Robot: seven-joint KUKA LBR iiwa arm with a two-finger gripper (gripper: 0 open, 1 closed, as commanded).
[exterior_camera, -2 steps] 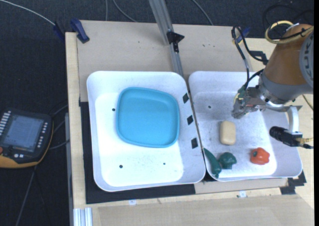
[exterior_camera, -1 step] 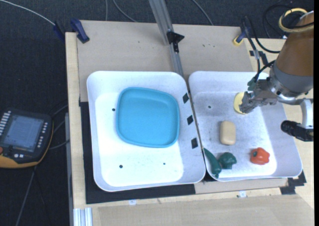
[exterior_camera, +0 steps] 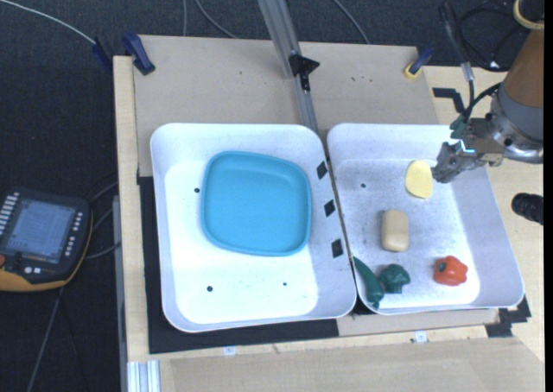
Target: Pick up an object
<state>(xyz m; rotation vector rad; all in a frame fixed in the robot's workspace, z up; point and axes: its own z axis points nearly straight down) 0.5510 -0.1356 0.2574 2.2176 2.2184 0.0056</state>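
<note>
The right bin holds several small objects. A pale yellow piece lies near its upper middle. Below it rests a tan block. A red pepper-like item sits at the lower right, and a dark green item lies at the lower left corner. My gripper hangs at the bin's upper right, just right of the yellow piece, its fingertips close to that piece's edge. Nothing shows between the fingers.
The left bin carries a blue square plate. A metal rail runs from the top down to the divide between the bins. Clamps sit at the bench's back corners. A teach pendant lies on the floor to the left.
</note>
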